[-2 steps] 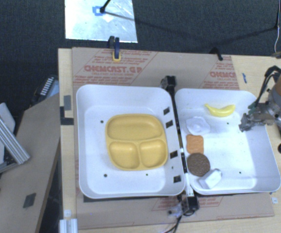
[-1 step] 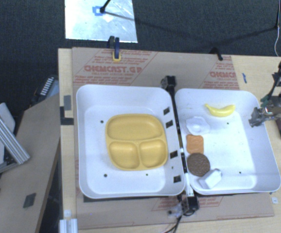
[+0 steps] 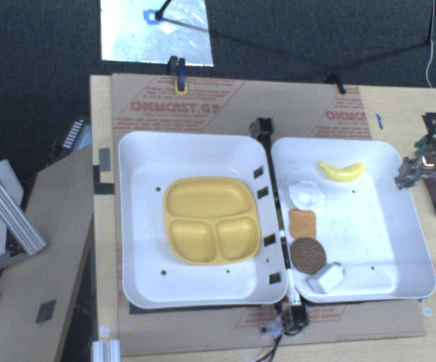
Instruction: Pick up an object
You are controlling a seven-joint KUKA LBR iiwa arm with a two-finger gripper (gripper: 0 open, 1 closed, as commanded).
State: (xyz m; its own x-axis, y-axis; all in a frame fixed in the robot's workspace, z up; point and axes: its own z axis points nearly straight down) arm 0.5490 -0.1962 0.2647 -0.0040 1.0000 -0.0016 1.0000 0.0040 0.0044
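Nothing is picked up yet: the yellow banana (image 3: 342, 171), a white piece (image 3: 306, 195), an orange slab (image 3: 302, 222), a brown round patty (image 3: 307, 255) and a white block (image 3: 328, 277) all lie in the right bin (image 3: 399, 225), along its left side. The gripper (image 3: 422, 164) sits at that bin's right rim, well apart from them; whether it is spread or closed, I cannot tell. Reach, descent, grasp and lift all remain, while the left bin (image 3: 139, 202) carries a yellow divided tray (image 3: 209, 220).

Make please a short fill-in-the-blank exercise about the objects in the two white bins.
1. The yellow divided tray lies in the ____ bin.
2. The toy banana lies in the ____ bin.
3. The orange square piece lies directly between the white round piece and the ____ round piece.
4. The divided tray has ____ compartments.

Missing words: left; right; brown; three
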